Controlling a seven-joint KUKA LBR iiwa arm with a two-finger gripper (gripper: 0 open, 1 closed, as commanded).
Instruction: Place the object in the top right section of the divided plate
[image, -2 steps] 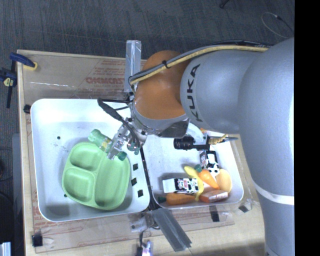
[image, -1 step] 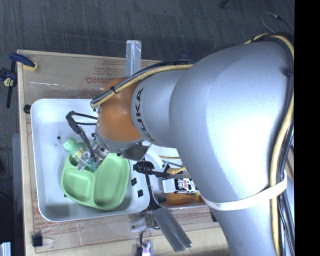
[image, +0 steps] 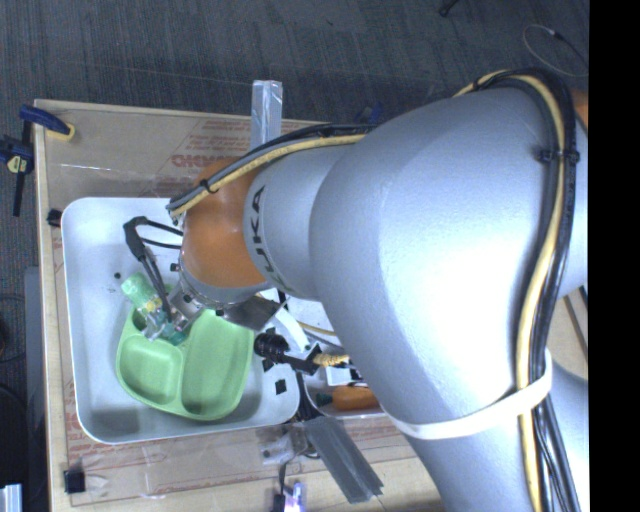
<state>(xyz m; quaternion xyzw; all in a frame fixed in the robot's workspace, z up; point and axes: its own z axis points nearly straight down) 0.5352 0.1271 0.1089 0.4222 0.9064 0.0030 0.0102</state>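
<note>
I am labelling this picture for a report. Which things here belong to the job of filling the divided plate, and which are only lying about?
Belong to the job:
- green divided plate
- small green object at the plate's upper edge
- gripper above the plate

Only lying about:
- orange object under the arm
- blue clamps at the bench corner
- white bin holding the plate

The big grey arm (image: 420, 260) covers the bin (image: 85, 300) from 12 to 4 o'clock. The green divided plate (image: 185, 370) fills the middle. Bare white floor is free at 9 and 7 o'clock.
</note>
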